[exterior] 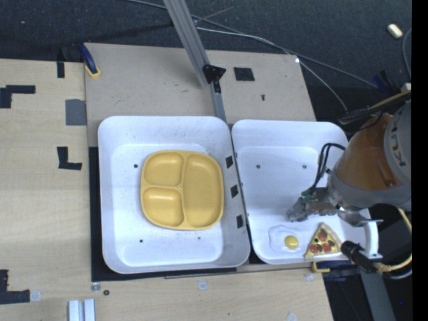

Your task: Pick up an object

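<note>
There were two white bins on the worktop [160,79]: the left bin [114,179] and the right bin [281,139]. In the left bin lay one yellow plate [182,189], and this plate had three compartments. In the right bin lay two toy foods: one fried egg [286,240] and one pizza slice [324,241]. One arm [371,166] reached over the right bin, and it carried one claw [297,212].
</note>
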You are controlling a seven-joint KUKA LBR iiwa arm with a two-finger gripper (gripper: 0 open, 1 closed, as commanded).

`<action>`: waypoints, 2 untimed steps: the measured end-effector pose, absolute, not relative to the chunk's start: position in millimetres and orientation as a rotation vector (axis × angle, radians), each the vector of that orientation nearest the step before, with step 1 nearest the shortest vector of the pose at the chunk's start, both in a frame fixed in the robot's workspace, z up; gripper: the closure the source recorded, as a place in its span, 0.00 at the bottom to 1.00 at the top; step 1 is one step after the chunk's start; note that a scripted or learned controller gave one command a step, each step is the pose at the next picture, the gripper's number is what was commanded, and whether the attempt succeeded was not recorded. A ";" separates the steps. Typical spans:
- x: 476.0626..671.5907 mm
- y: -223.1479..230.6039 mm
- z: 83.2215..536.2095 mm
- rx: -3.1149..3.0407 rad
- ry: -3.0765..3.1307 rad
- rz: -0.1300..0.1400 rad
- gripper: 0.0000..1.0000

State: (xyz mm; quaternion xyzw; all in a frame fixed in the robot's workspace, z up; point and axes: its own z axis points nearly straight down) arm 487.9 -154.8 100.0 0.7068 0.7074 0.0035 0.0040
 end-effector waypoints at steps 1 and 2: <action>486.7 -156.0 161.9 2.219 2.222 0.001 1.00; 483.9 -150.5 205.8 2.218 2.222 0.002 1.00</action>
